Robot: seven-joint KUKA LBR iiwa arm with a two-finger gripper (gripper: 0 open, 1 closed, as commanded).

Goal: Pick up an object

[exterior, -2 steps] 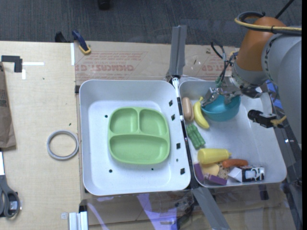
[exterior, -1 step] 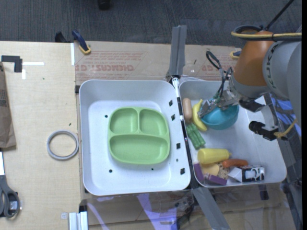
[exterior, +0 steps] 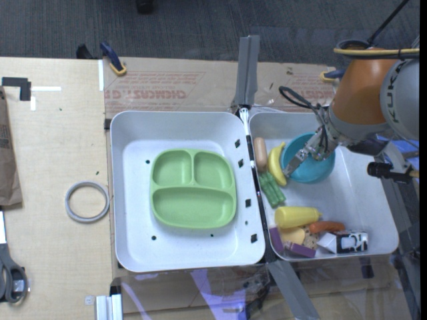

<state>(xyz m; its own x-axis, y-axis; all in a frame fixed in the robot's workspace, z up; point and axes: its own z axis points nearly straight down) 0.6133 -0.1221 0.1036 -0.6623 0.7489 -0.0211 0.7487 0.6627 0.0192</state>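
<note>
My gripper (exterior: 305, 155) hangs low in the right bin (exterior: 363, 192), over the left part of a blue bowl (exterior: 319, 170) at the bin's back. A yellow banana (exterior: 276, 165) lies against the bowl's left side, just left of the gripper. Further left lie a tan sausage (exterior: 260, 153) and a green pickle (exterior: 272, 189). Along the front of the bin sit a yellow piece (exterior: 297, 215), an orange carrot (exterior: 327, 227), a purple piece (exterior: 298, 248) and a small black-and-white box (exterior: 351, 243). I see nothing held in the gripper.
The left bin (exterior: 127, 179) holds a green divided plate (exterior: 193, 189). A grey tape ring (exterior: 87, 201) and scissors (exterior: 11, 280) lie on the bench to the left. The grey and orange arm (exterior: 363, 92) leans in over the right bin's back corner.
</note>
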